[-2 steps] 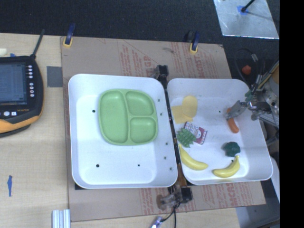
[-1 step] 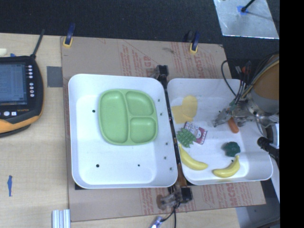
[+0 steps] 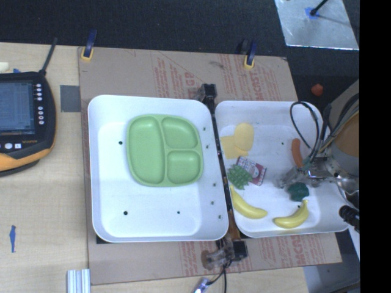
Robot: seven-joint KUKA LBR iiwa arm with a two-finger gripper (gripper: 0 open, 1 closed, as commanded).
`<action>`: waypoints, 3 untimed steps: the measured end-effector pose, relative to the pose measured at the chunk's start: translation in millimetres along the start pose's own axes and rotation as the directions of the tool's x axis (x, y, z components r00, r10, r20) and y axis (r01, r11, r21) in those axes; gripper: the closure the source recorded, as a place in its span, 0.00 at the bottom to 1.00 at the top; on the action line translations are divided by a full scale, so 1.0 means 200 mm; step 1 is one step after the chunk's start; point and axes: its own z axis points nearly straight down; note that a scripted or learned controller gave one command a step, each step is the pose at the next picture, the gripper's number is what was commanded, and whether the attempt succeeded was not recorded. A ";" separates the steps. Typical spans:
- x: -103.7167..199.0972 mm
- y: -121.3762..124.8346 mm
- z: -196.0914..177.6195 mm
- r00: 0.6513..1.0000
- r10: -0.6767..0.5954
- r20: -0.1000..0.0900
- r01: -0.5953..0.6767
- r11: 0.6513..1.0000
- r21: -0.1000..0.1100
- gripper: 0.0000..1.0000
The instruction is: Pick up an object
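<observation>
Our metal two-finger gripper (image 3: 295, 180) hangs low in the right white plastic bin (image 3: 269, 112), directly above a small dark-green lump (image 3: 299, 191) beside the yellow toy banana (image 3: 292, 216); grip state unclear.

You've got one fixed cam above the worktop (image 3: 49, 224), looking down at a slant, w/ both bins (image 3: 104, 163) framed mid-distance.
</observation>
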 end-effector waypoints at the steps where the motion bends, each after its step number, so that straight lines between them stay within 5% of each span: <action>1: 0.00 0.00 -0.05 1.000 -0.004 0.001 0.004 1.000 0.002 1.00; 2: 0.00 0.00 -0.05 1.000 -0.003 0.001 0.003 1.000 0.002 0.00; 3: 0.01 0.30 0.00 1.000 0.000 0.001 0.000 1.000 -0.003 0.00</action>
